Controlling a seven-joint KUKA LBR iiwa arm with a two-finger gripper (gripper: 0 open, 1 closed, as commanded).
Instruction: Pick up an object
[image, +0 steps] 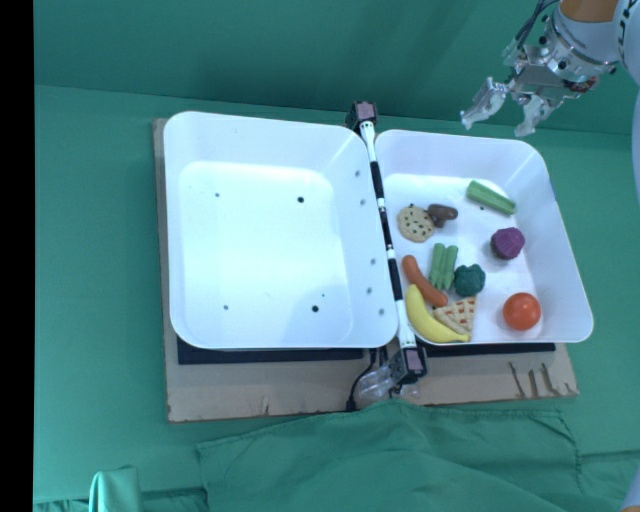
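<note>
Overhead slanted view of a green-draped tabletop (90, 250) carrying a flat brown cardboard sheet (250, 400), on which two shallow white plastic bins sit side by side, divided by a black-and-white striped bar (385, 240). The left-hand white bin (200, 140) shows a bare floor marked by a few small dark dots. The right-hand white bin (555, 260) holds all the toy food items: a green celery-like stick (490, 197) near the far wall; a round tan cookie with dark chips (414, 223) with a small brown mushroom-shaped piece (441, 213) just beside it; a purple knobbly lump (507, 243) toward the outer wall; a pair of green bean-like pods (443, 266) at the centre; an orange carrot (423, 281) lying diagonally next to the pods; a dark green broccoli floret (469, 280); a yellow banana (430, 325) along the near wall, touching a waffle-patterned wedge (459, 314); and a round red-orange tomato-like ball (521, 311) in the near outer corner. The silver two-finger tool (505, 113) of the grey arm hangs at upper right, above and beyond the far rim of the right-hand bin, well apart from every item; its fingers (483, 105) are spread with nothing between them. Loose green cloth (400, 460) is bunched along the near edge.
</note>
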